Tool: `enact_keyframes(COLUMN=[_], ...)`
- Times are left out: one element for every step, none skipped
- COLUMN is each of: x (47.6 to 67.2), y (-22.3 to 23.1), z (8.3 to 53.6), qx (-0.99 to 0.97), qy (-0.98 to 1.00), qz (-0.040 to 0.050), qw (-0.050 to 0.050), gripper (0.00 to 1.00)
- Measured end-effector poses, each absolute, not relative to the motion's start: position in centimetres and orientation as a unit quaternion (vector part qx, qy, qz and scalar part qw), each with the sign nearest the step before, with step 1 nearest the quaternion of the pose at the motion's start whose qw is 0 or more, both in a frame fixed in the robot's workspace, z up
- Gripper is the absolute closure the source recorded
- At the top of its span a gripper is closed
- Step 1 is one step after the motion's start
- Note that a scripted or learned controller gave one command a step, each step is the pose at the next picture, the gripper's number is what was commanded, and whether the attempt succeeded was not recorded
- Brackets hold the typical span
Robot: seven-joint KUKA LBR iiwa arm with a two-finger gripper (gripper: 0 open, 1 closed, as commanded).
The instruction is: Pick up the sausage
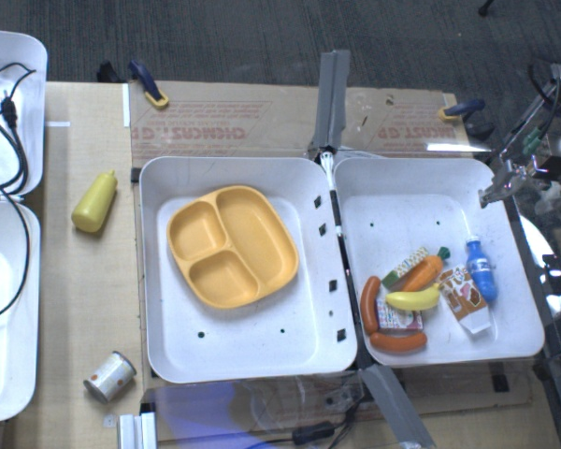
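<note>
- Two white bins side by side at frame centre; I read the left bin (159,279) as holding a yellow divided plate (232,245).
- Right bin (402,204): all items sit clustered in its lower right part.
- Two sausages there. One sausage (369,304) lies upright along the cluster's left edge; the second sausage (397,341) lies flat at the bottom, near the bin's front rim.
- Between and above them: a banana (413,298), a carrot (418,273), a small printed packet (399,316).
- Right of these, a brown pouch (466,299) and a blue bottle (480,269), just beside each other.
- Gripper (505,183) at the right edge of the frame, over the right bin's upper right corner, well apart from the sausages. Jaw state: I cannot tell.
- Outside the bins, left: a mustard bottle (94,202) and, lower, a tipped can (109,375).
</note>
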State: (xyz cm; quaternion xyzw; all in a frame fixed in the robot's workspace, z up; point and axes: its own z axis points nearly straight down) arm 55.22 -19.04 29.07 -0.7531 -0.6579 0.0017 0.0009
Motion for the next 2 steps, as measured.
enact_keyframes(x=[50.2,47.7], y=[-21.3,-17.7], z=[38.1,14.0], qx=[-0.753,-0.740], qy=[-0.659,-0.673], qz=[0.0014,0.0010], qw=[0.000,0.002], gripper=[0.00,0.00])
